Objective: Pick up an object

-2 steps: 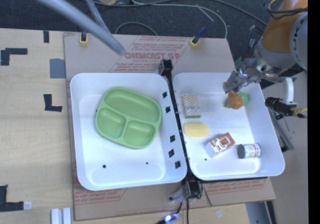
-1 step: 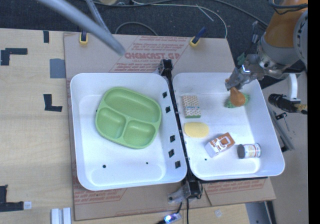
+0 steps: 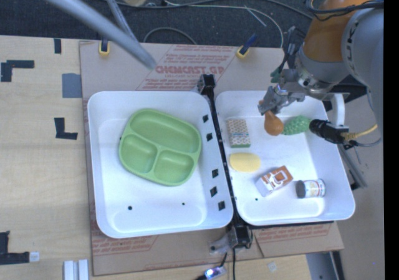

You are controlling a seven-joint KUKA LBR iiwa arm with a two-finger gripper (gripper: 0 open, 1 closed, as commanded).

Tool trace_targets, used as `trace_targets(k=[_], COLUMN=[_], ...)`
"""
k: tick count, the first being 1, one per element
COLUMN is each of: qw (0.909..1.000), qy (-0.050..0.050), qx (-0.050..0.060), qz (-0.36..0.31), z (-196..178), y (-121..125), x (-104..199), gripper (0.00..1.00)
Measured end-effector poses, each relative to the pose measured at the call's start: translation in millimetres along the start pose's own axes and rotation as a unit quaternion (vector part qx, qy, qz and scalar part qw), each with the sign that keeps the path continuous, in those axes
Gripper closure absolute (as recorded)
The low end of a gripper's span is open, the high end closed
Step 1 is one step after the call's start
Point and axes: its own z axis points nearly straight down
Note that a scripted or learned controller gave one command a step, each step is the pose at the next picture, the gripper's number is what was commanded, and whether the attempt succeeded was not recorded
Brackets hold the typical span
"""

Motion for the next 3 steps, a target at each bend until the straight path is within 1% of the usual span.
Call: trace_targets(k=[1, 2, 3], qw=[1.0, 1.0, 1.0], qy=[0.0, 0.0, 0.0], qx=[0.0, 0.001, 0.002], qz=[0.0, 0.0, 0.0], z=[-2.0, 7.7, 14.0], y=[-3.6, -21.3, -36.5], x=[47.5, 101.1, 148.2], gripper=[1.0, 1.0, 1.0])
